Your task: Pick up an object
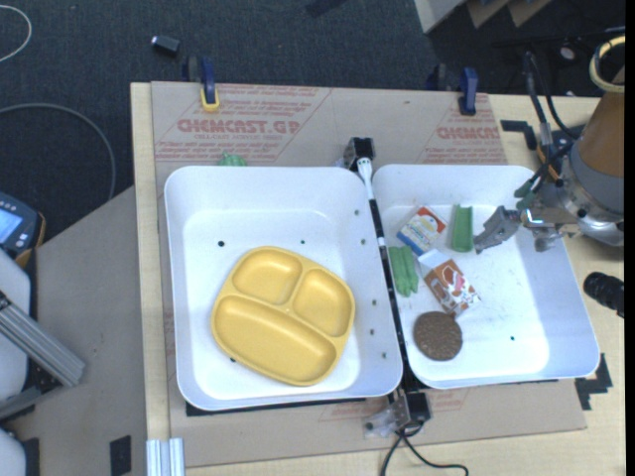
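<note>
Over right bin (556,355), gripper (493,231) hovers, grip state unclear, nothing visibly held. Green block (461,226) just beside fingertips. Pick not yet done.

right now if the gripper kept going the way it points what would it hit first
The gripper points left across the right bin. The upright green block looks first in that line, with the small white packet beyond. Height above the bin is unclear, so it might pass over.
</note>
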Motion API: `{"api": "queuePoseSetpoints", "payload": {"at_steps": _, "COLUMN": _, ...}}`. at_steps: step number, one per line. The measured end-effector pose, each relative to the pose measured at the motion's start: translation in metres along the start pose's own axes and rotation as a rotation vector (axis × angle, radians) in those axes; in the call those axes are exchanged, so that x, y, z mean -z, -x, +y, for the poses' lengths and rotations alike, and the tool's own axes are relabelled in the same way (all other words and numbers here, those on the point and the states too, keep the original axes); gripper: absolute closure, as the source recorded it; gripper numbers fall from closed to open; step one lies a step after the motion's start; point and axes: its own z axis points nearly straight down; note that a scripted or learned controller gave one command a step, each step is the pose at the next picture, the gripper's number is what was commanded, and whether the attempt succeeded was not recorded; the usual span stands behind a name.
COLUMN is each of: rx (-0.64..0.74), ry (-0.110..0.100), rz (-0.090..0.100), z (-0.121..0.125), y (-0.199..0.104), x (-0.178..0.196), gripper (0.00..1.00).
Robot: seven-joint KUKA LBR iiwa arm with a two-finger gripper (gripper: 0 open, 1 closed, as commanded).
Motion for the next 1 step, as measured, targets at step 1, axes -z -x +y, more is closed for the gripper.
{"api": "queuePoseSetpoints", "payload": {"at_steps": 1, "rx": 0.003, "ry": 0.021, "rz": -0.003, "z": -0.0316, "y": 0.0315, "x": -0.1414, "gripper": 0.0}}
